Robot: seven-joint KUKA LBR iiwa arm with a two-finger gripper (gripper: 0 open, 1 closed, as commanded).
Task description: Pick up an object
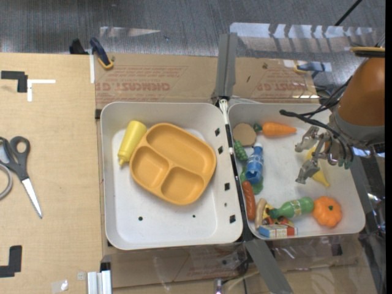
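My gripper [304, 160] hangs over the right side of the right bin [278, 179], its two metal fingers apart and nothing between them. A small yellow wedge [320, 177] lies just right of the lower fingertip, partly under the wrist. Around it in this bin lie an orange carrot [278, 128], a blue bottle [254, 164], a small orange pumpkin [327, 212], a green bottle [291, 208], a red sausage [248, 201] and a brown disc [244, 134]. The arm's orange band covers the bin's far right corner.
The left bin [109, 216] holds a yellow divided plate [173, 162] and a yellow bottle [131, 141]. A small printed box [277, 229] sits at the right bin's front wall. Scissors [21, 170] lie on the bench at far left.
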